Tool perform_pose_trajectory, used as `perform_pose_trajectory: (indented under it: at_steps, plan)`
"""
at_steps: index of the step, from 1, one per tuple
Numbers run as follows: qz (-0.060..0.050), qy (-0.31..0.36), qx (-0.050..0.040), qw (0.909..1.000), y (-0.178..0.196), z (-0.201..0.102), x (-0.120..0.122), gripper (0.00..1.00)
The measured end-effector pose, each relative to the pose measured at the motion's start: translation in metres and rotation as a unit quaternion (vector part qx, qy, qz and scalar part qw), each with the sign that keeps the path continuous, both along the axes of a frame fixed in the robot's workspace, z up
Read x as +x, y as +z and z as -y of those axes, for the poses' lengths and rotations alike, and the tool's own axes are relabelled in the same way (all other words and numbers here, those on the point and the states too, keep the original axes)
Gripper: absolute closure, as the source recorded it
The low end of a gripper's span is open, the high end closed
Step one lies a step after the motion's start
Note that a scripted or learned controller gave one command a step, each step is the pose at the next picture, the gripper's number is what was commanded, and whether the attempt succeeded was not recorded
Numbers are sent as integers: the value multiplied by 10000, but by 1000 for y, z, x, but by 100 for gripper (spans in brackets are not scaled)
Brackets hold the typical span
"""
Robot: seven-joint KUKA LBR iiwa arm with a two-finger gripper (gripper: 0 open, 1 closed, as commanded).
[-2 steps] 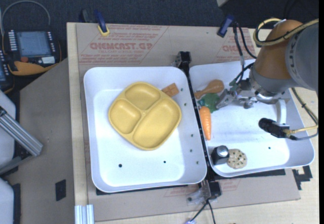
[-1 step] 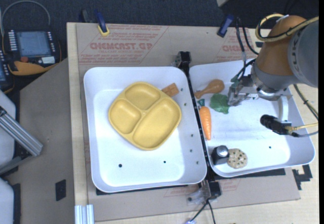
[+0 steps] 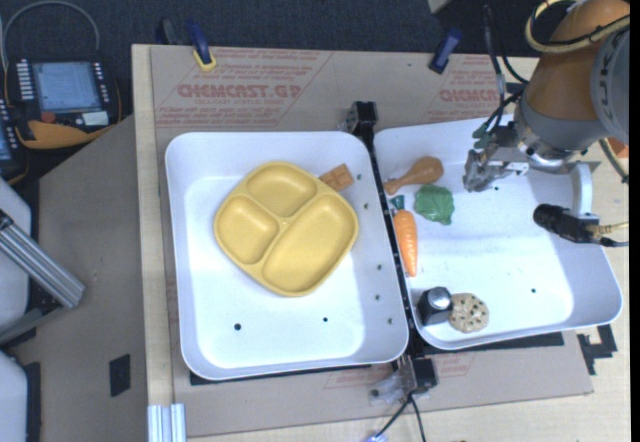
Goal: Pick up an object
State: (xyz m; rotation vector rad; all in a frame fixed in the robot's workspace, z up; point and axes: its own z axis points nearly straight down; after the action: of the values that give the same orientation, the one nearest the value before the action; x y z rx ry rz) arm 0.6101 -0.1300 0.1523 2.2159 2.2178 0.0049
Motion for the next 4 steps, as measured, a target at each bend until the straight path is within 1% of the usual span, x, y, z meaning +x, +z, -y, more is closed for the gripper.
perform_pose_trajectory:
  at_steps: [1, 2, 3, 4]
  plan:
    - [10, 0, -4, 10000, 63, 7, 1, 100]
    - [-45, -2, 11, 10000, 47, 7, 1, 100]
    - [-42, 26, 24, 10000, 61, -51, -5, 100]
    - [-53, 23, 24, 10000, 59, -99, -18, 100]
